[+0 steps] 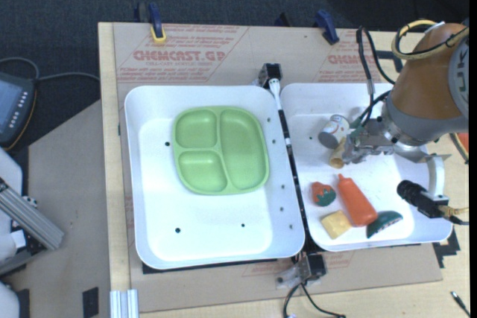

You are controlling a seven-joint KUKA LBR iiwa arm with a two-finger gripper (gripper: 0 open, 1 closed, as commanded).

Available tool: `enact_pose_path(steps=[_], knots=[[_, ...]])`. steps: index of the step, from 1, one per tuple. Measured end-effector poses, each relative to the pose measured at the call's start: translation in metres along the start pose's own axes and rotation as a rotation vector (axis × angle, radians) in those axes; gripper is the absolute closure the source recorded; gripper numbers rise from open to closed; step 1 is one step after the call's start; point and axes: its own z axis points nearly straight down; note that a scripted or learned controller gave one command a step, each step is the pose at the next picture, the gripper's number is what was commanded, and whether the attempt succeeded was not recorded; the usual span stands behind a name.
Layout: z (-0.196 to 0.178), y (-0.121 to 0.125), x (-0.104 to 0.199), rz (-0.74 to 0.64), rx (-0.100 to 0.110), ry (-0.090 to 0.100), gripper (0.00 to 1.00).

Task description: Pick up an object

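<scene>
My claw [350,145] hangs low in the right bin [302,104], just above the orange carrot [356,201]; I cannot tell whether it grips anything.

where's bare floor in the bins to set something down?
Left bin: bare strip between the green divided plate and the near rim, narrower strip along its left wall. Right bin: crowded, with the gripper, orange carrot, yellow block and small toys.

divided plate [221,150] in left bin [149,182], toys in right bin [313,104]
</scene>
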Motion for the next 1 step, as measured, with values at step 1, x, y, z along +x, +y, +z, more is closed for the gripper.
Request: enact_pose_path(steps=[1], knots=[[-0.0628, 0.0034, 0.0056, -0.001, -0.003, 0.000, 1.00]])
